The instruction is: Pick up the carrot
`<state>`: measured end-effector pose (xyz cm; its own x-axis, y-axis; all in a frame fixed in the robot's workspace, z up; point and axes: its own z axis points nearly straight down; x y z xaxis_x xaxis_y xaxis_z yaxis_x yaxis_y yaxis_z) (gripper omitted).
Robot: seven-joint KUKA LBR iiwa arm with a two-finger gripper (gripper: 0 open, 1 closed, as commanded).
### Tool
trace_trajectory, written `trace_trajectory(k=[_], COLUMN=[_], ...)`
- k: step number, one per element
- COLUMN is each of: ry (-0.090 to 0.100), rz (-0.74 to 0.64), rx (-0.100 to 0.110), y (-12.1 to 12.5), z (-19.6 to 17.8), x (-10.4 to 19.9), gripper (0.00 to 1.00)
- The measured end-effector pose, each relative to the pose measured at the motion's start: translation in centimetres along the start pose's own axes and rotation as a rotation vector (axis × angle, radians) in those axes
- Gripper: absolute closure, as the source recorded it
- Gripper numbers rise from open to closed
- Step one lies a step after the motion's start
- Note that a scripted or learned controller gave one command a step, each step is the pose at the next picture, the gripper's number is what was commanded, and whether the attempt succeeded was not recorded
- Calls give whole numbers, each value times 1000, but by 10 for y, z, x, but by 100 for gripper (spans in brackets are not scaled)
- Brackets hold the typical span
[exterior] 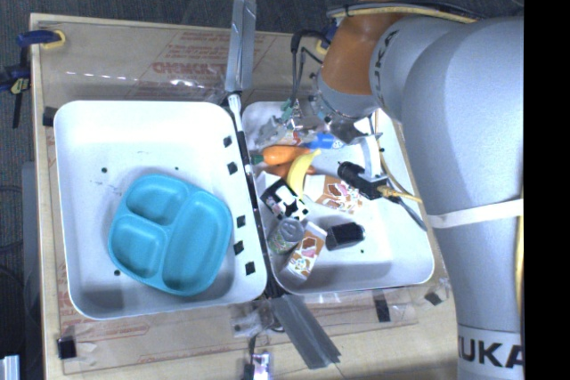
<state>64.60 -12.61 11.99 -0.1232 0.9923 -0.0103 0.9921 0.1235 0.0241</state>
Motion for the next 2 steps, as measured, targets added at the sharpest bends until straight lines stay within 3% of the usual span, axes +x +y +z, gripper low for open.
trace_trajectory(k=[1,2], ry=[5,3], rz=[5,3], rx=[14,16], y=[-19,-18], z=[18,7], x=[-3,-5], gripper=[0,100])
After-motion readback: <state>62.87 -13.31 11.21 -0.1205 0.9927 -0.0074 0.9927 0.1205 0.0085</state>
